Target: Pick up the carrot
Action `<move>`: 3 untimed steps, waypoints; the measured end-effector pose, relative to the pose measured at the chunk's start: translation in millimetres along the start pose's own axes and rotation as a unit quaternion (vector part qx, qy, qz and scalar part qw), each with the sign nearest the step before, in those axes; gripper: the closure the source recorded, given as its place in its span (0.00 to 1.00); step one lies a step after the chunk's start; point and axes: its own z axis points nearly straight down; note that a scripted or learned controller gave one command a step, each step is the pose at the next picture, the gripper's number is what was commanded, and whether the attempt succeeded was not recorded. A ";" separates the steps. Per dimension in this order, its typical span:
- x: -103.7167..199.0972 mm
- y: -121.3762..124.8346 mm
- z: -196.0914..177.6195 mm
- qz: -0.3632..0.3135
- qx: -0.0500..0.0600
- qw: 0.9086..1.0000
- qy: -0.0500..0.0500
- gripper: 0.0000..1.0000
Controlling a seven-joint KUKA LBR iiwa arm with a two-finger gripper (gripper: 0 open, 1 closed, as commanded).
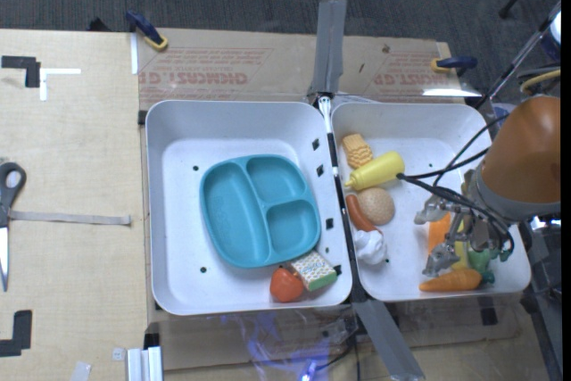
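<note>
The carrot (451, 282), orange with a green top, lies along the front wall of the right bin (406, 116), near its front right corner. My gripper (448, 244) hangs just above and behind the carrot, at the end of the arm with its orange band (526, 147) coming in from the right. Cables and metal parts of the wrist cover the space over the carrot's green end. A small orange piece (436, 233) shows right beside the gripper; I cannot tell what it is.
The right bin also holds a yellow bottle-like toy (375, 169), a waffle piece (357, 149), a tan round item (377, 206), a red sausage (356, 211) and a white lump (368, 244). The left bin (169, 219) holds a blue divided tray (259, 210), a tomato (285, 285) and a small box (314, 269).
</note>
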 end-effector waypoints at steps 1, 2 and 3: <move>-3.1 0.7 -10.1 -0.002 0.001 1.000 -0.003 1.00; -3.8 58.8 -114.3 0.034 -0.001 0.999 0.002 1.00; 7.7 5.6 -7.4 -0.055 -0.001 0.998 0.004 1.00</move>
